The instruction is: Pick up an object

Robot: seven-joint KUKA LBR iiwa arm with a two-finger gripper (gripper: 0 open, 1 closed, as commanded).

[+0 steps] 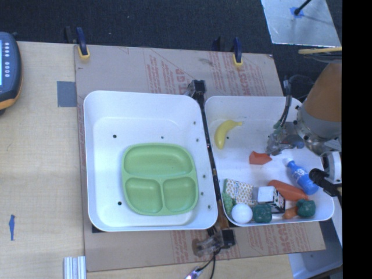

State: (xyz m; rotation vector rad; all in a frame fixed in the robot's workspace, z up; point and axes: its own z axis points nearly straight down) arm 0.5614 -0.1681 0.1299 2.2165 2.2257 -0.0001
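My gripper (281, 145) hangs low over the right bin (256, 112), near its right wall, under the grey wrist with the orange band. A small red piece (260, 158) lies just left of and below the gripper, very close to it; whether they touch is unclear. A yellow banana (225, 131) lies further left in the same bin. A blue bottle (301, 176) lies just below the gripper, beside an orange carrot (289, 189).
Along the right bin's front edge crowd a white ball (242, 213), two dark green items (261, 214), a white cube (265, 194) and a patterned packet (238, 189). The left bin (104, 121) holds a green divided plate (160, 178).
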